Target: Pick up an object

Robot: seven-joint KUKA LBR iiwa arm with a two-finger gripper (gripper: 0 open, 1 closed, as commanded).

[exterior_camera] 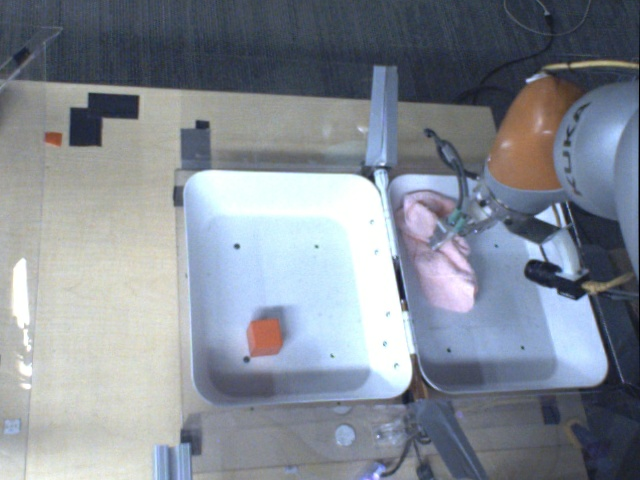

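A pink soft object [440, 258] lies in the right bin [520, 358], near its left wall. My gripper [447, 230] is down on top of this pink object, with the grey arm and orange band behind it to the right. An orange cube [265, 337] rests in the left bin [300, 208], toward its front left corner.
A grey divider post [382, 118] stands behind the gap between the bins. Black blocks [98, 116] and a small orange piece [53, 139] sit on the wooden bench at the far left. Cables run behind the arm.
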